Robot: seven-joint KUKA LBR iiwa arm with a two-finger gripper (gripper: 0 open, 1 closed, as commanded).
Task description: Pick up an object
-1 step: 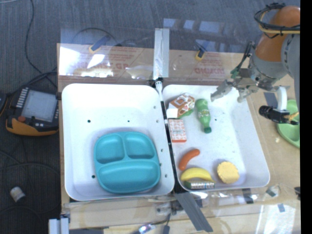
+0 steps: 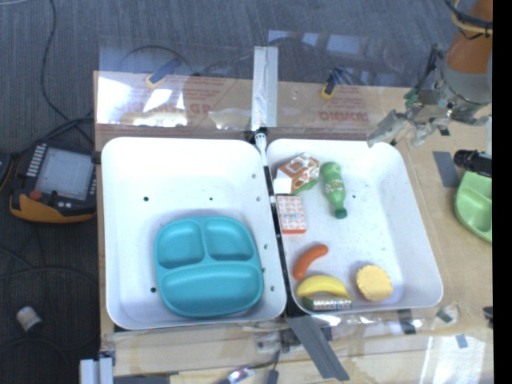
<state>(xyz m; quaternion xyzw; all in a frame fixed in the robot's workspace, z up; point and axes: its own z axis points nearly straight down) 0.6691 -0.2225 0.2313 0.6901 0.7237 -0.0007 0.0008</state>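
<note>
My gripper [image 2: 400, 132] hangs above the bench just past the far right corner of the right bin [image 2: 416, 214]. Its fingers stand spread, with nothing between them. In that bin lie a green bottle [image 2: 334, 187], a brown and white carton [image 2: 300, 173], a red and white box [image 2: 290, 213], an orange-red sausage [image 2: 310, 258], a banana [image 2: 322, 285], a round yellow piece [image 2: 374, 282] and a small dark cylinder [image 2: 326, 303]. All of them are well apart from the gripper, below and to its left.
The left bin [image 2: 144, 182] holds a teal divided plate [image 2: 210, 265] at its near side. A green object [image 2: 480, 202] sits on the bench at the right edge. A handheld control unit [image 2: 52, 182] lies on the floor at the left.
</note>
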